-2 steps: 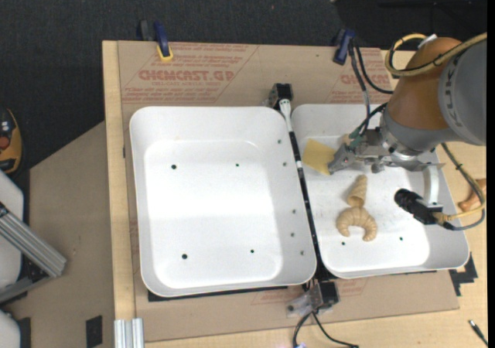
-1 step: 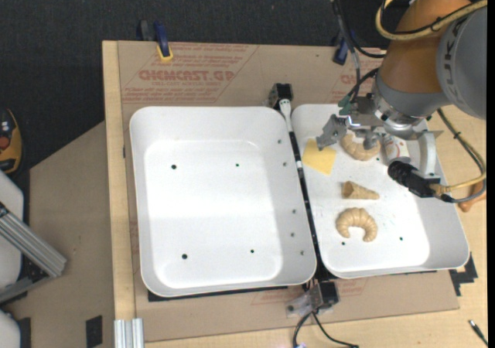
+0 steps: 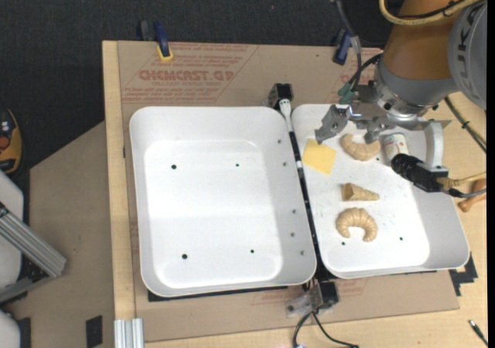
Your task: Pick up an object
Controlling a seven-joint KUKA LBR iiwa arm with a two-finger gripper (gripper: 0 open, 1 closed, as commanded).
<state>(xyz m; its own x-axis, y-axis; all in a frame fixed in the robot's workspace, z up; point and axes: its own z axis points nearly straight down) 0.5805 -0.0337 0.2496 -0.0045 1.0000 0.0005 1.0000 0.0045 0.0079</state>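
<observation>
**Arm hanging over the right bin's far end**

Red lettering on the brown board (image 3: 193, 72) under the bins is reading "CHEMCAST GP" (the last letters are faint). The gripper (image 3: 357, 128) is hovering over the far end of the right bin (image 3: 433, 250), its grey fingers (image 3: 332, 124) spread apart with nothing between them. A pale croissant (image 3: 360, 148) is lying just under them; whether they touch it I cannot tell. A yellow wedge (image 3: 320, 158) is sitting just beside, a small cone (image 3: 359, 193) nearer, and a second croissant (image 3: 357, 224) nearest. The left bin (image 3: 139, 184) is lying alongside.
</observation>
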